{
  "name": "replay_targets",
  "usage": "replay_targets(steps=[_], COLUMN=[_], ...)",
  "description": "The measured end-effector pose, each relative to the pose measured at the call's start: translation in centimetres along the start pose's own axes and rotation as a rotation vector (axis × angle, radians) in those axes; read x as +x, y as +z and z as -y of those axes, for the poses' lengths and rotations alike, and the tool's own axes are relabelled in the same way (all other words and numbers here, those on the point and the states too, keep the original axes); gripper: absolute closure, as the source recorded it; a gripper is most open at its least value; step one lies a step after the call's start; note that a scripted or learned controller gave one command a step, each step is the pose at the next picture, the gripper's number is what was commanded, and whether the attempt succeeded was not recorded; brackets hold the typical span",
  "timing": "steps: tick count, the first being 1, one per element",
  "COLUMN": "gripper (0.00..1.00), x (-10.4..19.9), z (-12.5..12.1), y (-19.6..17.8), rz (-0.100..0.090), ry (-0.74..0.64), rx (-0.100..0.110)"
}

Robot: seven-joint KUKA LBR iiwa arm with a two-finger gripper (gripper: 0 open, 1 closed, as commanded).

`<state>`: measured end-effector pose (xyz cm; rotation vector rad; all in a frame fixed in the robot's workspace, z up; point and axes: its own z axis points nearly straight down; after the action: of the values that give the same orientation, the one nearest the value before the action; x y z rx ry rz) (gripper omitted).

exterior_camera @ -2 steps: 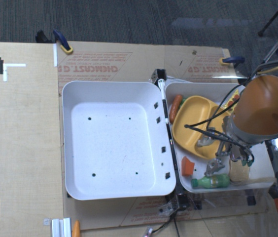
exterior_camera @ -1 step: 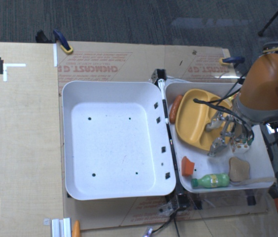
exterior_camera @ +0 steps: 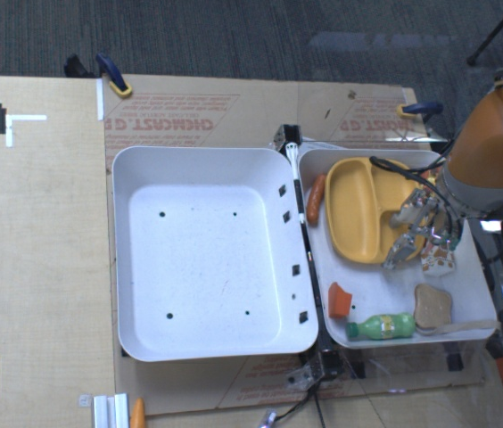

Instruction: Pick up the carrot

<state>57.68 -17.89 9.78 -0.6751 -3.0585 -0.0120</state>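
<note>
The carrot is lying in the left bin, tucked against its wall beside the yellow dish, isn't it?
Not quite. The camera view shows the carrot in the right bin, not the left one. The rest holds: it lies against that bin's wall, beside the yellow dish.

my arm grey with its orange band, both bins plain white, carrot orange-red, bowl mustard yellow, bottle green with a yellowish label, small block red-orange, flat piece tan, bench pale wood
</note>
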Motion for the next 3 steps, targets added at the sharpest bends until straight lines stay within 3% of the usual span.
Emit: replay_targets(steps=[1,2,3], gripper=[0.0,0.0,0.0], x=[-7.5,0.0,-5.4], z=[1.1,-2.6,2.1], y=[-0.7,0.1,0.2], rz=[-0.02,0.017,0.017], ry=[-0.133,-0.256,0.085], rx=[0.009,0.01,0.003])
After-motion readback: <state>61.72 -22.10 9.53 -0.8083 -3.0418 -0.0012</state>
